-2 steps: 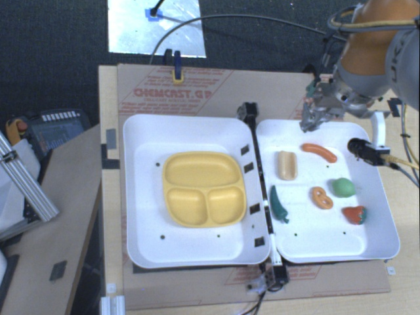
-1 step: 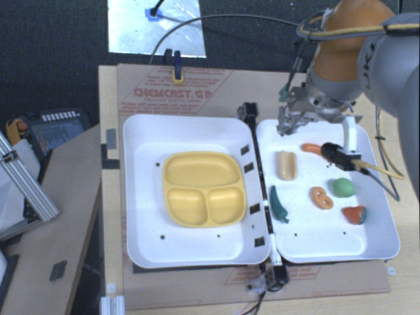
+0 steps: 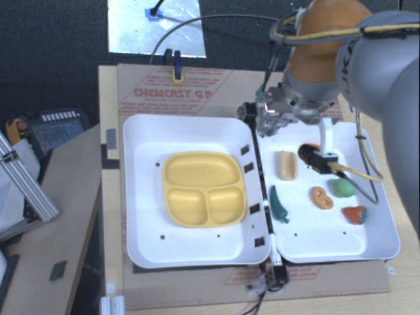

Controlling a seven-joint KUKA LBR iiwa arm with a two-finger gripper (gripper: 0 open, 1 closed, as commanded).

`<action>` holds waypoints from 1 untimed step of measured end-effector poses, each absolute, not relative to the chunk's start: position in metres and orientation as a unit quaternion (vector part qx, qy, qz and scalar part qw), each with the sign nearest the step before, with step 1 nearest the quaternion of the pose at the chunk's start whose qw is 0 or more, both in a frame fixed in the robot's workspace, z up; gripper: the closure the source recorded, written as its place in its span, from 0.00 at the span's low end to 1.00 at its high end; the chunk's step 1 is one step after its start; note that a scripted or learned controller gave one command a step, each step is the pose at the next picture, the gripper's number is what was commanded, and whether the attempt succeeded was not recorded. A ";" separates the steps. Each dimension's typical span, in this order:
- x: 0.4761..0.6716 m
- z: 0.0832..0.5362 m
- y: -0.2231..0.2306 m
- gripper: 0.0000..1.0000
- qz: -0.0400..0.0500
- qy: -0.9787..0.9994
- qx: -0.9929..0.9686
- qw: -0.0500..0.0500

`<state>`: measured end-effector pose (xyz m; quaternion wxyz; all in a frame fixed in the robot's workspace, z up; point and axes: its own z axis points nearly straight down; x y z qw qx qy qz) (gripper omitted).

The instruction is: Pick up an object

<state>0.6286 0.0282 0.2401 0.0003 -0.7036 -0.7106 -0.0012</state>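
Where the end effector (image 3: 268,122) sits: over the back edge of the right bin (image 3: 328,245), just beside the divider between the two bins. We see nothing in it, and we honestly can't tell if it's open or closed.
Right bin: all the small pickable stuff is here. There's a tan bread-ish piece (image 3: 286,165), a dark teal pepper thing (image 3: 278,205), a pretzel (image 3: 321,197), a green round thing (image 3: 344,188) and a red strawberry-looking one (image 3: 354,214).
Spacing: they lie apart from each other, which we reckon leaves room to grab any one alone.
Left bin (image 3: 146,149): a yellow divided plate (image 3: 202,188) lies flat in the middle.
Likely target: our guess is the tan piece, since it's nearest.
Hidden: the arm covers the right bin's back right corner, and robot hardware crosses the green thing's edge.
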 end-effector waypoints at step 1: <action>0.624 0.229 0.082 1.00 -0.001 -0.711 -0.704 0.001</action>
